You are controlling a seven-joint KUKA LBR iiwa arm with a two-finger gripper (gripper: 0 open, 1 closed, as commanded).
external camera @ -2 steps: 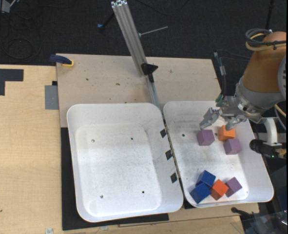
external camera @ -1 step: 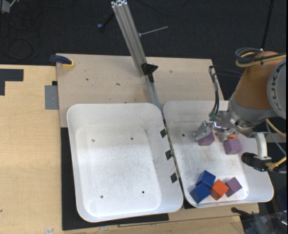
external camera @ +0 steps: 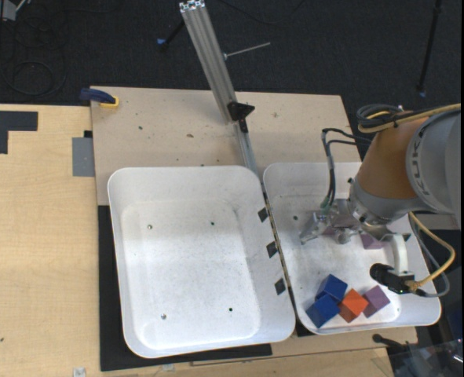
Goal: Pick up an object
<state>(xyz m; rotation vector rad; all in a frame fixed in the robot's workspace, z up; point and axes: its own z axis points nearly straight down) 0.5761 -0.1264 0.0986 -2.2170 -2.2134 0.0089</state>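
The gripper [external camera: 323, 225] hung over the right bin [external camera: 294, 187] (whether its jaws were apart could not be told), well clear of blue [external camera: 326, 298], orange [external camera: 352, 305] and purple blocks [external camera: 377, 298] clustered near the front edge.

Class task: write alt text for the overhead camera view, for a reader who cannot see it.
A grey and orange robot arm reaches from the right over the right white bin, its end effector above the bin floor. Two blue blocks, an orange block and a purple block cluster at that bin's near edge; the left white bin sits alongside.
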